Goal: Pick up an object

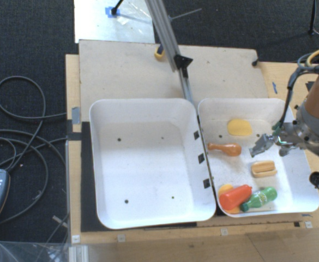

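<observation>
Hovering with pincer (264, 144) apparently spread, pinching nothing. Just below sits the hot dog (263, 169); ahead, the drumstick (226, 149). Best to centre squarely over the hot dog, drop straight, squeeze across its short sides.

The arm (318, 100) was cut off by the right edge. A yellow object (225, 190) in the right bin's (295, 201) near corner lay partly hidden under a red one (236, 194).
</observation>
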Robot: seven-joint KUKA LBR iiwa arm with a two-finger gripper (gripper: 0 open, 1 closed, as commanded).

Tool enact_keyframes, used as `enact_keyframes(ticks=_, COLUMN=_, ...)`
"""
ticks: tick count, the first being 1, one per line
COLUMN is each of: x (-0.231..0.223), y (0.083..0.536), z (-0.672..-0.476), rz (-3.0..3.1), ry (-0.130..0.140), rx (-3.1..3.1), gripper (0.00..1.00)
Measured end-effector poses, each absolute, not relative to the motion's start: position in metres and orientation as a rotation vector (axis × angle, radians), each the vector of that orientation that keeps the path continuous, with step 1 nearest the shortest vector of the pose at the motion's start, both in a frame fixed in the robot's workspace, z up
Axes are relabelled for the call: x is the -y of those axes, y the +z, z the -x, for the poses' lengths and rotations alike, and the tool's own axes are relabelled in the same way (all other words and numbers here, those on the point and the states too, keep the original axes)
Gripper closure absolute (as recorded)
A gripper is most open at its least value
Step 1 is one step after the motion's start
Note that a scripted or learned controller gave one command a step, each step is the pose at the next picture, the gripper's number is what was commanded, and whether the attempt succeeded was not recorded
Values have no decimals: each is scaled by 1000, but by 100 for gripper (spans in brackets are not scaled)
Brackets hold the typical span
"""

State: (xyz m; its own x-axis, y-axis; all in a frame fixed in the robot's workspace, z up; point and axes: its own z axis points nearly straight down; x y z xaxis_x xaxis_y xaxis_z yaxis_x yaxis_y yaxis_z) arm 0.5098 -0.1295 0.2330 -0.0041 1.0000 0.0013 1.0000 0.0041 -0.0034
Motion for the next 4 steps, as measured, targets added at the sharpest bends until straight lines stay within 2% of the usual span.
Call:
enact_keyframes(ticks=1, x=130, y=235, z=-511, rz=2219, ry=-2, rx=2225, gripper=0)
enact_keyframes(ticks=4, x=136, y=97, z=-517, rz=2224, ry=-2, rx=2224, gripper=0)
